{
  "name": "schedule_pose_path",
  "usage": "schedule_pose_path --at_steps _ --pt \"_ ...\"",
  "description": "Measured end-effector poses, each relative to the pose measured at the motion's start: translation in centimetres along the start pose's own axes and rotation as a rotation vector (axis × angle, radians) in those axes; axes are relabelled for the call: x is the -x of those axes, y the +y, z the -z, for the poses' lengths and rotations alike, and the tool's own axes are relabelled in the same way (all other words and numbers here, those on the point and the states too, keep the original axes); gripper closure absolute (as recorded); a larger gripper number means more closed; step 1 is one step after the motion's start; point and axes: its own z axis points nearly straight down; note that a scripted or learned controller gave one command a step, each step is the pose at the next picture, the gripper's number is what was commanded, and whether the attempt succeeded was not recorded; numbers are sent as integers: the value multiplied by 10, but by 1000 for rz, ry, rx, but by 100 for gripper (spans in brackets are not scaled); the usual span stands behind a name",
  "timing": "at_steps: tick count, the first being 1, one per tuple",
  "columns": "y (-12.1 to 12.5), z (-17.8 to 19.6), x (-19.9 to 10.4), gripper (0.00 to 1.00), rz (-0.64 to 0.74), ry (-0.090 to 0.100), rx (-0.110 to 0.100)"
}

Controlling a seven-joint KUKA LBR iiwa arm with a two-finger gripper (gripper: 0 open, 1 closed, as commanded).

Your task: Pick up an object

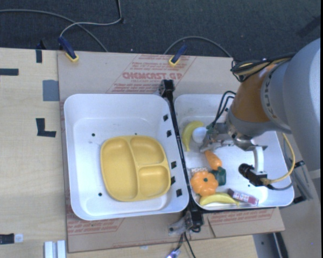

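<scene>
My pincer (211,141) hangs low in the right bin (277,198), just above a carrot (212,159) and beside a yellow banana (190,133); its state I cannot tell. Nearer the front lie a small pumpkin (204,183) and another banana (218,200), while the left bin (81,144) holds a yellow divided plate (134,167).

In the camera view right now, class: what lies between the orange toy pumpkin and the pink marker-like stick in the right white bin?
A yellow toy banana lies between the orange toy pumpkin and the pink stick, along the near wall of the right white bin.

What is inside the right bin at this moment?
The right bin holds a carrot, a small pumpkin, a banana, a pink bar and a curved yellow piece. The arm covers whatever lies beneath it.
</scene>
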Motion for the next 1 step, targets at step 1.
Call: schedule_pose_path --at_steps 1 --pt "-52 98 -57 100 0 -1 -6"
